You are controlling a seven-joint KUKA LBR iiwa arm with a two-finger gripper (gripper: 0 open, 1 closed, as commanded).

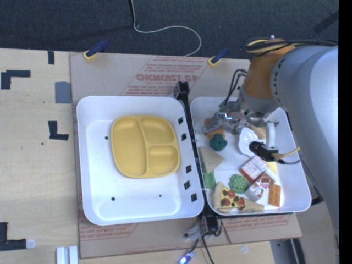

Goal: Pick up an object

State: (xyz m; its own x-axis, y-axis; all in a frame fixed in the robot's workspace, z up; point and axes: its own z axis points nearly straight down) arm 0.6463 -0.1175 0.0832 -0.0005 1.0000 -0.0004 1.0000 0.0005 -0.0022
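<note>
Over the right bin [297, 199], the arm [275, 76] reaches down; its jaws' state is unclear.

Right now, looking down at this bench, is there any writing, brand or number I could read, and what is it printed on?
"CHEMCAST GP", in red, mirrored, on the cardboard sheet under the bins.
More red print below that line and along the sheet's front edge: too blurred to read.
Red and white box in the right bin: it bears a label, too small to read.
Yellow tray: no writing.
</note>
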